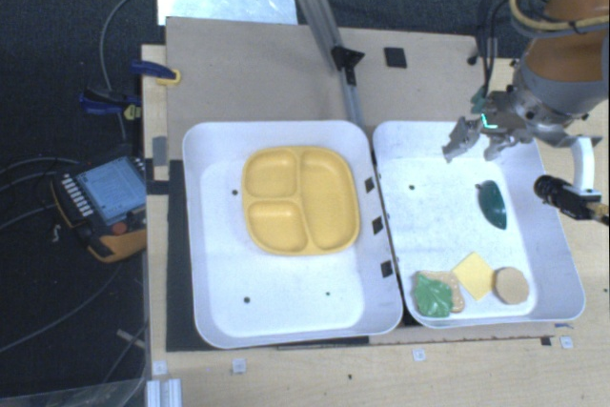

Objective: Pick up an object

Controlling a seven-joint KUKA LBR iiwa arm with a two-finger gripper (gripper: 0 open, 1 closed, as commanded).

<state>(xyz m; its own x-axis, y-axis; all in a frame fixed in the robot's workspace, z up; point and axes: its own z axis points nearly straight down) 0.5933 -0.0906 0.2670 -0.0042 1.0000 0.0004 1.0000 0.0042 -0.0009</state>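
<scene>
I'm hovering the gripper (474, 140), fingers spread and empty, over the right bin (419, 205); the leaf (492, 203) looks light, thin, best pinched across its middle.

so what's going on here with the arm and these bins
A grey and orange robot arm reaches in over the right bin, with its gripper hovering above the bin's upper part and nothing between its fingers. Below it lie a dark green object, a yellow block, a round tan piece and a green item, all untouched. The left bin holds a yellow divided tray.
</scene>
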